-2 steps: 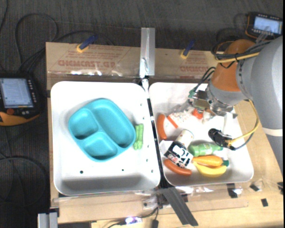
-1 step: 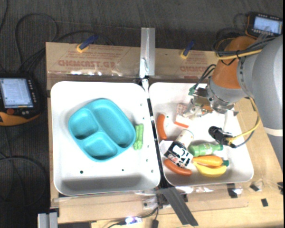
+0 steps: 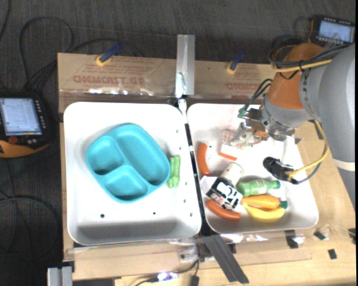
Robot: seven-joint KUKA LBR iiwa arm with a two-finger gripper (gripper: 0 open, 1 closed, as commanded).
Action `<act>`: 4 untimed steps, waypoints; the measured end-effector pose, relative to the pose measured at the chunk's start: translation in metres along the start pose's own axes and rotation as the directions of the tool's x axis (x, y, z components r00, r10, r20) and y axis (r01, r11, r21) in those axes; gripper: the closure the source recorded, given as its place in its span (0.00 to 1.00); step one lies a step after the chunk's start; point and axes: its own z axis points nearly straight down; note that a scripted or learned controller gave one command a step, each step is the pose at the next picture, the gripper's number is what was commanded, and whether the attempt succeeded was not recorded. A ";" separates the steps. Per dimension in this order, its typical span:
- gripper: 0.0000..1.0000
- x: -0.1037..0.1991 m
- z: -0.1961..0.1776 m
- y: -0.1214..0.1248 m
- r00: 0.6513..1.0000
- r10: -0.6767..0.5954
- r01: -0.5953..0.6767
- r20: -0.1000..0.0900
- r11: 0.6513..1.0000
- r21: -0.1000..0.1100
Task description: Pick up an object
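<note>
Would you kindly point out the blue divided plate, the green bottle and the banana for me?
blue divided plate (image 3: 126, 161): camera view, on its central divider.
green bottle (image 3: 258, 187): camera view, on its body.
banana (image 3: 266, 213): camera view, on its middle.

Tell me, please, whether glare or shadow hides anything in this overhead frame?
Camera view: lighting is even; the blue tray and green bottle read clearly. The white bins are bright, nearly washed out. The gripper is small and cluttered, its detail unclear.
</note>
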 end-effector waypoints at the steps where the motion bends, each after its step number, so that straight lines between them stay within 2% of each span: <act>1: 1.00 -0.043 -0.078 0.062 0.994 -0.111 0.111 0.010 0.994 0.009; 2: 1.00 -0.051 -0.064 0.056 0.987 -0.161 0.161 0.012 0.987 0.011; 3: 1.00 -0.056 -0.088 -0.006 0.890 -0.455 0.455 0.004 0.890 0.012; 4: 1.00 -0.029 -0.121 -0.017 0.718 -0.696 0.696 0.002 0.718 0.010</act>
